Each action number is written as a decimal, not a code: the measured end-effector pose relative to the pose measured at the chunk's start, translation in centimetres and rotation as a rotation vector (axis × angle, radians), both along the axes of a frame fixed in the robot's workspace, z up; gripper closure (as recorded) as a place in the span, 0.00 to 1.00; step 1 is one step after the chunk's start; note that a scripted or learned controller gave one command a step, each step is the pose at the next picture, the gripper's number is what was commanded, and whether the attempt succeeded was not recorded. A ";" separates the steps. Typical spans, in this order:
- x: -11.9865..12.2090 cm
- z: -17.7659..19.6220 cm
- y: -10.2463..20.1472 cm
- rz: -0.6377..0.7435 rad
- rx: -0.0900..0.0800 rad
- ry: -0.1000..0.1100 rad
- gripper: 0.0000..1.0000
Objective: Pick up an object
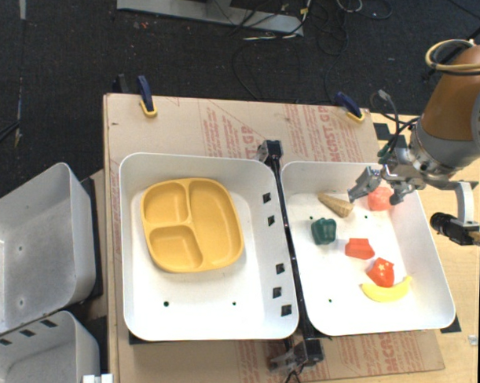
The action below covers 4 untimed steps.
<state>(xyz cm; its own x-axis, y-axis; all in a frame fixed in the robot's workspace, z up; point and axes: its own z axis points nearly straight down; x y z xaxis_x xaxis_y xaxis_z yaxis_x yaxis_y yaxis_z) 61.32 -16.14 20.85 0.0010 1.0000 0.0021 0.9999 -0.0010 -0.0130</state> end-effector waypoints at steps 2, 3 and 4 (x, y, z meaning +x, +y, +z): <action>-0.3 -5.4 0.6 0.001 -0.001 -0.008 0.00; -0.4 -11.8 0.3 0.000 -0.002 -0.009 0.00; -0.4 -11.6 0.3 -0.001 -0.002 -0.013 0.00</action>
